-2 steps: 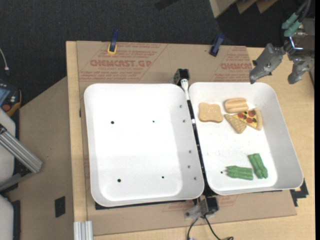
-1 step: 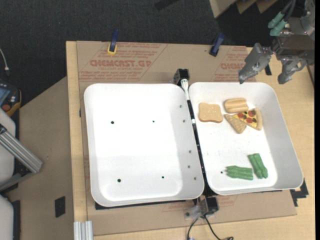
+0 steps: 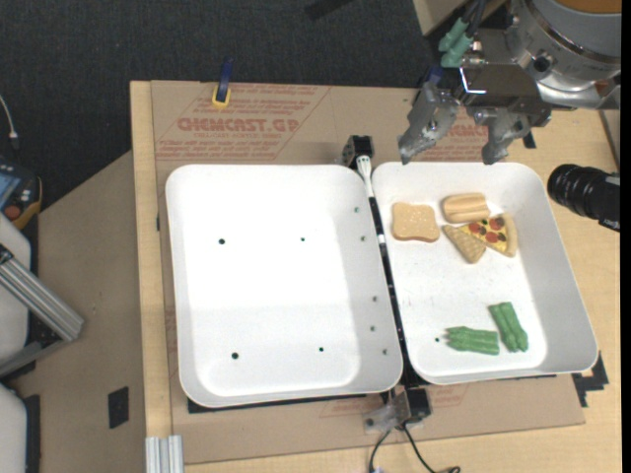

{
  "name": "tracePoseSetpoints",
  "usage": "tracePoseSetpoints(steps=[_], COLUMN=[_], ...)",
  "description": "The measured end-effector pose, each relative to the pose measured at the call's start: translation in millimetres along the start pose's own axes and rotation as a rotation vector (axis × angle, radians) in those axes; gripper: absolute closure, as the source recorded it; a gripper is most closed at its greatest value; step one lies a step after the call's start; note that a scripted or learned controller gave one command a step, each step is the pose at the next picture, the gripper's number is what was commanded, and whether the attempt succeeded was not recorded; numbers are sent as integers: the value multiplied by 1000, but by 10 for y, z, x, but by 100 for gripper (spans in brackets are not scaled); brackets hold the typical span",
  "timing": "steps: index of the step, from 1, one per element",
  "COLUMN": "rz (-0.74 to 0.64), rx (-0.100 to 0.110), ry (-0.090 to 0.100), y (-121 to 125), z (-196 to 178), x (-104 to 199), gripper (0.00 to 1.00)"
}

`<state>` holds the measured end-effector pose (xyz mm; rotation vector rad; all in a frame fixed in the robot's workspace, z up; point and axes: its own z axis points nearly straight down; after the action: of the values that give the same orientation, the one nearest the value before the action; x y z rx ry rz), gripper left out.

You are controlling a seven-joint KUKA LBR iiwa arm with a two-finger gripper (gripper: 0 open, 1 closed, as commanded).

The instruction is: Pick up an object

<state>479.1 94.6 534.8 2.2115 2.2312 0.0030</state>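
With the pincer (image 3: 459, 138) spread and nothing held, the tightly clustered toast slice (image 3: 415, 223) and pizza slice (image 3: 490, 233) could be nudged rather than gripped.

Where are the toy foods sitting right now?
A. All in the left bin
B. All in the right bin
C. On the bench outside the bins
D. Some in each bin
B: the bread slice, hot dog, pizza slice and green beans all lie in the right bin.
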Motion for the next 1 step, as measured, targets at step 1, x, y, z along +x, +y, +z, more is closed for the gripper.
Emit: tracePoseSetpoints(steps=[1], rz=[-1], rx=[-1], ry=[1], y=[3], z=[3], x=[799], gripper=[0])
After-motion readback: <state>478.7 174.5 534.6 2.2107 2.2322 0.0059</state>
